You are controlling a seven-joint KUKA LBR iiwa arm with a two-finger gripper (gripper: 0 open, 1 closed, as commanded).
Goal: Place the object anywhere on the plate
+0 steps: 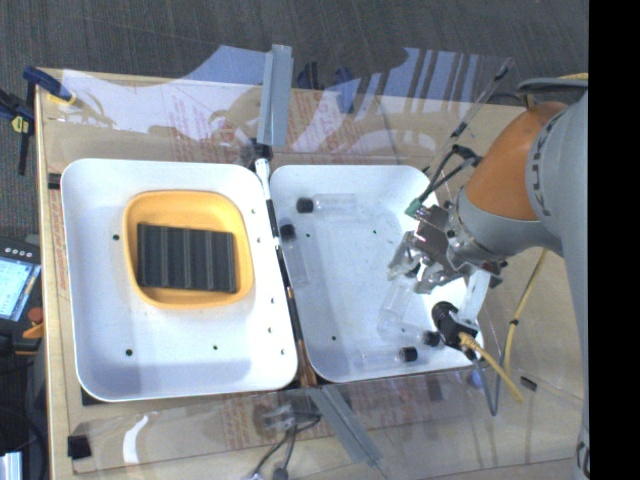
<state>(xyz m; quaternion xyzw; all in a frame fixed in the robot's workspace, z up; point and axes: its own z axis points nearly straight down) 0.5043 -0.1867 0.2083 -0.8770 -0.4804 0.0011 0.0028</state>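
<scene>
Clear plastic is what we make out in the right bin [340, 358]: a see-through tube [330, 206] with a dark cap lies near its far left corner, another by the near edge. We see the yellow plate [187, 213], with its dark ribbed centre, in the left bin [90, 348]. The gripper [418, 263] hangs over the right bin's right side; we cannot tell its opening.

The surface [150, 433] was a pale wooden top with two shallow white bins sitting side by side on it, pretty much touching: the left bin [90, 348] and the right bin [340, 358]. Some faint reddish printing showed along its near edge.
</scene>
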